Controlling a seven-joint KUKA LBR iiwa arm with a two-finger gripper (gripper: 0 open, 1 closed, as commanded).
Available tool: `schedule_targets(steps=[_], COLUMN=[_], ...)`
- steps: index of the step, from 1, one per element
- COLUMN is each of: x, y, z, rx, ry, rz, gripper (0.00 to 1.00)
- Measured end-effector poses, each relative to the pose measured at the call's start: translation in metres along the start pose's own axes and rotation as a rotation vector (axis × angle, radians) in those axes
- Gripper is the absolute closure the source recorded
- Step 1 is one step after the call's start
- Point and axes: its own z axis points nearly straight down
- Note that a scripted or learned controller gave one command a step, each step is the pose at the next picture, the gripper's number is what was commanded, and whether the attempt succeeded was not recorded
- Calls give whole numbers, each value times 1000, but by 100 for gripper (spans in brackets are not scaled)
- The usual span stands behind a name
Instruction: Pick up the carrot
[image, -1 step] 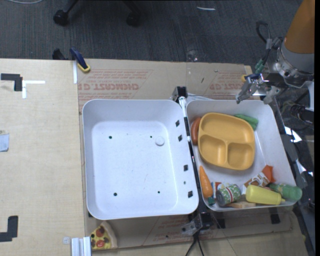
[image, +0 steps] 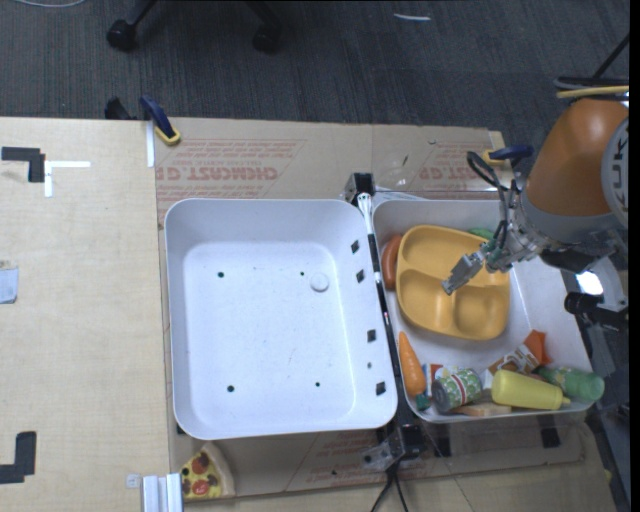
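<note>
You will find the carrot (image: 410, 364) in the right bin (image: 566, 300), lying against that bin's left wall: a slim orange toy, long axis running roughly toward and away from the camera, tapering to a point at its far end, its near end beside a small can with a red and green label (image: 458, 387). The tool (image: 463, 273) hangs over the yellow divided tray (image: 450, 285) in the same bin, its grey fingers (image: 468, 266) pointing down and to the left above the tray's middle ridge. You cannot tell from this slant whether they are apart or together, and nothing is seen between them. The carrot lies nearer the camera than the tool and to its left, just past the tray's near-left rim, apart from the tool. A yellow squeeze bottle (image: 526, 391) and a green toy vegetable (image: 575, 383) lie along the near wall. The left bin (image: 200, 300) holds a small white disc (image: 319, 283).
</note>
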Motion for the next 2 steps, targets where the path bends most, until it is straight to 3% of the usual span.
schedule_targets(steps=[1,2], x=[-63,-2], y=[2,41], z=[52,53], rx=[-2,-1], ry=[-1,-1], rz=[132,243], gripper=[0,0])
